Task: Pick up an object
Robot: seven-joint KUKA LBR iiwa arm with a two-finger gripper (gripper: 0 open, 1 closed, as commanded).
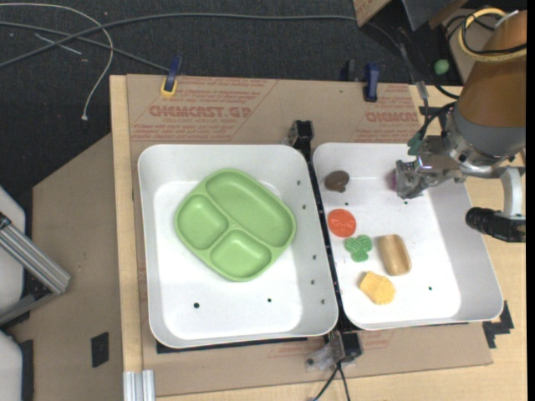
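Note:
The right bin (pixel 443 295) holds several small toy foods: a brown lump (pixel 336 180) near its far left corner, a red-orange round piece (pixel 341 222), a green broccoli-like piece (pixel 359 247), a tan bread roll (pixel 394 254) and a yellow-orange chunk (pixel 377 288). My gripper (pixel 408 179) hangs over the bin's far right part, to the right of the brown lump and apart from every item. Something small and purplish shows at its left side, too small to identify.
The left bin (pixel 167 307) holds a green three-compartment plate (pixel 236 223). A black divider bracket (pixel 301 132) sits between the bins at the back. The arm's body (pixel 493 90) and cables crowd the right side; blue clamps (pixel 173 73) hold the cardboard base.

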